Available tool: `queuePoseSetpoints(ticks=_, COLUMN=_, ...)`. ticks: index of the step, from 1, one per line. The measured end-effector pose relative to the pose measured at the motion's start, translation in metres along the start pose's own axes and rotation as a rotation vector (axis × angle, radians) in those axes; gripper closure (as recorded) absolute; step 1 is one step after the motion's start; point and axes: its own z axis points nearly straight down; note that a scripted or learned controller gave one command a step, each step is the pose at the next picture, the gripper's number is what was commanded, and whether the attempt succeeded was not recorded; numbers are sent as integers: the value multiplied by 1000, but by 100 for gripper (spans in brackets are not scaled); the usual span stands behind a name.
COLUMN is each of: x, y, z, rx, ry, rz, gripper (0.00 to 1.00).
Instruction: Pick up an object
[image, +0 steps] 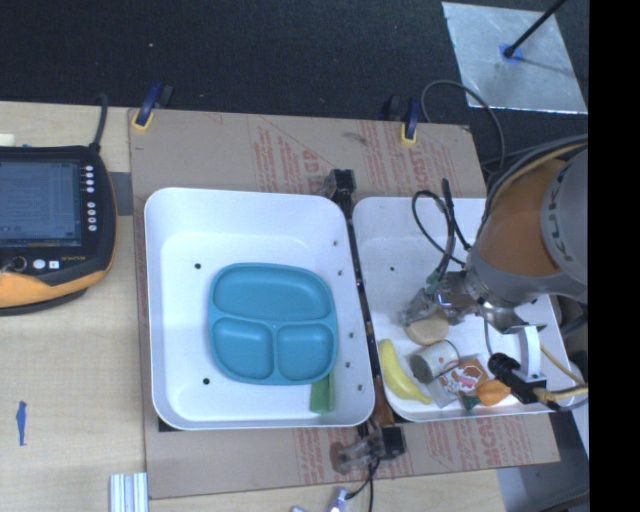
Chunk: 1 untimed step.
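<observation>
My claw (436, 300) down in R bin (395, 235), tips at tan lump (428, 328); grip state: can't tell. Banana (398, 372) just below-left of claw, can (437, 360) below, orange item (492, 392) below-right. Blue tray (272, 322) in L bin (180, 225), well left.

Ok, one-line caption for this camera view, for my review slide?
KUKA arm's gripper low in the right bin over a tan object, beside a banana; blue divided plate in the left bin.

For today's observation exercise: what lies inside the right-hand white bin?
The right bin holds a banana, a beige lump, a small can, a printed packet and an orange piece. The arm covers the bin's far right part.
</observation>
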Motion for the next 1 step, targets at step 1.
queuePoseSetpoints(ticks=1, x=67, y=16, z=-90, rx=-1, ry=1, rz=-2, gripper=100)
